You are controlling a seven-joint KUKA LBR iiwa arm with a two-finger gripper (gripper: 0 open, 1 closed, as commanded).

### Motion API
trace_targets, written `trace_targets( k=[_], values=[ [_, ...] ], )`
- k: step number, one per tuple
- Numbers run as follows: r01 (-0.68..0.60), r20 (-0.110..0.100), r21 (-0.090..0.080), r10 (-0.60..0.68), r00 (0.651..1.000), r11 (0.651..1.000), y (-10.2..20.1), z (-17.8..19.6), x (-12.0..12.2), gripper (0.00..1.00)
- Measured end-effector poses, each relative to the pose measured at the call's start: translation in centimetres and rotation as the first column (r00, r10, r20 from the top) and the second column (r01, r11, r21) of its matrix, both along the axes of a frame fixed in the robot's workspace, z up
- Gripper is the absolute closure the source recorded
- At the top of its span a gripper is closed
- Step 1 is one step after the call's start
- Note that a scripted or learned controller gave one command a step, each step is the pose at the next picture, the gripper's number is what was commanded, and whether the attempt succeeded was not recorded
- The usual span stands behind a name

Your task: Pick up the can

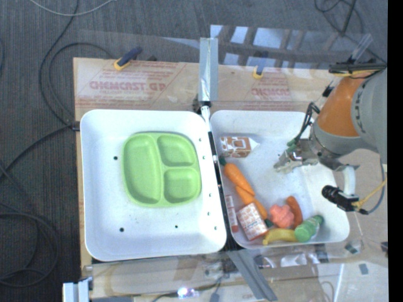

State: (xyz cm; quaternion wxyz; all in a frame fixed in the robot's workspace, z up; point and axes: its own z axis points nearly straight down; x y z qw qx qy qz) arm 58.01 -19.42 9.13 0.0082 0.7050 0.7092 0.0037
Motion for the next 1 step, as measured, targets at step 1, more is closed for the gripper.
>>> trace_targets(
  k=[1],
  values=[
    [-0.311, 0.000, -0.007, 0.311, 0.950, 0.950, 1.30, 0.10, -7.71, 1.00]
  ],
)
